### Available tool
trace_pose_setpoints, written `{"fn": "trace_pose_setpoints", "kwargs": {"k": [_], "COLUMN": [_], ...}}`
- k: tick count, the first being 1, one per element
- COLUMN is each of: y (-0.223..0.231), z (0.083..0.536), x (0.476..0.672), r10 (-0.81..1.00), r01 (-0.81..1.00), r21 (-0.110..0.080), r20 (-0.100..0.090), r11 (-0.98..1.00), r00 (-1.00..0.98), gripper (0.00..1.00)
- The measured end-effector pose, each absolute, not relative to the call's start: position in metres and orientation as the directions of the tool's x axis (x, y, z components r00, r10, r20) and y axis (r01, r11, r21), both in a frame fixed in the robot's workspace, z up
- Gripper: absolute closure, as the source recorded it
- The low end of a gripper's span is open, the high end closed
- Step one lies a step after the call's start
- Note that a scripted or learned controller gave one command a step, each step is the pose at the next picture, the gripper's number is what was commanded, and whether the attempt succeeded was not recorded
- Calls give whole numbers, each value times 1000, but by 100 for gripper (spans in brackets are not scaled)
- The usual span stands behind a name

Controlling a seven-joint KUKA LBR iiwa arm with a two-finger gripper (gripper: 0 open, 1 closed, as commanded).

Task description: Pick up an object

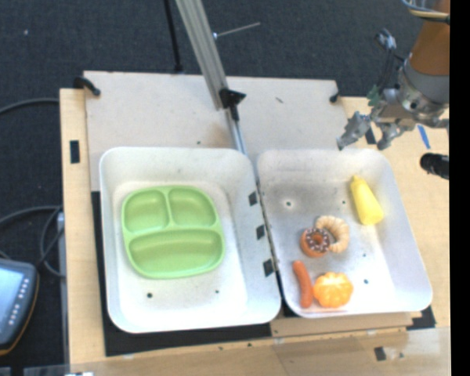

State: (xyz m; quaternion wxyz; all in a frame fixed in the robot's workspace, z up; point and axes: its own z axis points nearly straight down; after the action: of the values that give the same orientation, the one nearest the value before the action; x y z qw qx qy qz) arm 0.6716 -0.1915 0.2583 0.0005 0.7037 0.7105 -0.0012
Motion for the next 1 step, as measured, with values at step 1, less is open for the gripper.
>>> {"fn": "trace_pose_setpoints", "kwargs": {"k": [1], "y": [-173], "z": [205], "x": [631], "r10": [1000], "r01": [1000], "r21": [-6], "r20": [0], "r11": [-1], "r00": [1], "gripper": [0]}}
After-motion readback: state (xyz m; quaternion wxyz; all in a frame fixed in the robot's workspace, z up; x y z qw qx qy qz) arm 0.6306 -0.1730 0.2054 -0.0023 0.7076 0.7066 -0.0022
